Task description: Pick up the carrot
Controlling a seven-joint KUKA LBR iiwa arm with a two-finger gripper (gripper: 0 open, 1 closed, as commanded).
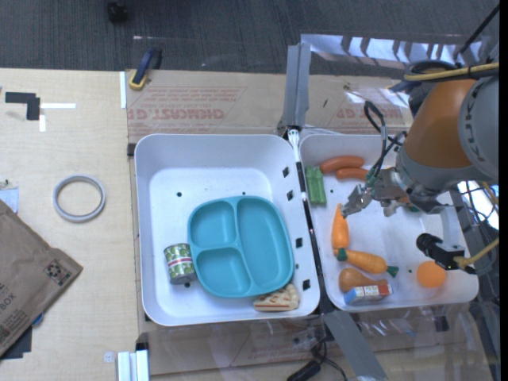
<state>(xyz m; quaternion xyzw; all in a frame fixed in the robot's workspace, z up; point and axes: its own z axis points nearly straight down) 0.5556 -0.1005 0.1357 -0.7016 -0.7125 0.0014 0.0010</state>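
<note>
Lying in the right shallow white plastic bin [456,296]: two smooth tapered orange carrots [340,231] [367,260] near its left wall, flanked by a green block [317,186], reddish sausages [342,164], a brown pear [355,279] and a round orange [431,274]. Hovering just right of the upper carrot, metal fingers [356,202] slightly parted, gripping nothing. In the left bin [151,213], a glossy teal divided plate [240,245] and small can [179,263]

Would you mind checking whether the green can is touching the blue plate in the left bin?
Touching. The camera view shows the can pressed against the left rim of the plate, with no white bin floor between them.
</note>
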